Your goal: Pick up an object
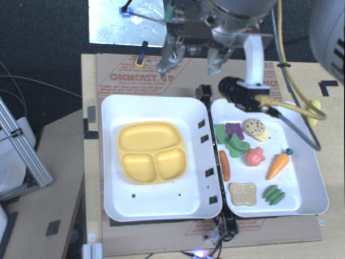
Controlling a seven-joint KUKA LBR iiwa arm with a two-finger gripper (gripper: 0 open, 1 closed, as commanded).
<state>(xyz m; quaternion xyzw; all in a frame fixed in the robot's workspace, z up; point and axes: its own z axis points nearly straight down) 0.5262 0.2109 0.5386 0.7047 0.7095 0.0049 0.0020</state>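
Camera view, nearest first: the right bin [310, 198] contains toast [242, 193], beans [273, 194], a carrot [278, 166] and further play food; the left bin [108, 161] contains a yellow divided tray [152, 151]. Beyond both, the gripper [191, 63] hangs raised, fingers spread, holding nothing. Judged step: pre-approach; next move requires travel over the right bin and descent onto one item.

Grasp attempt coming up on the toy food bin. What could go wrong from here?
1. The end effector hangs above the bins' far edge, open and with nothing between its fingers; any pick is a long descent away.
2. The grapes, pickle, cookie and strawberry crowd together, so the fingers may catch two or nudge one aside.
3. The hot dog lies against the bin wall, leaving little room for a finger.
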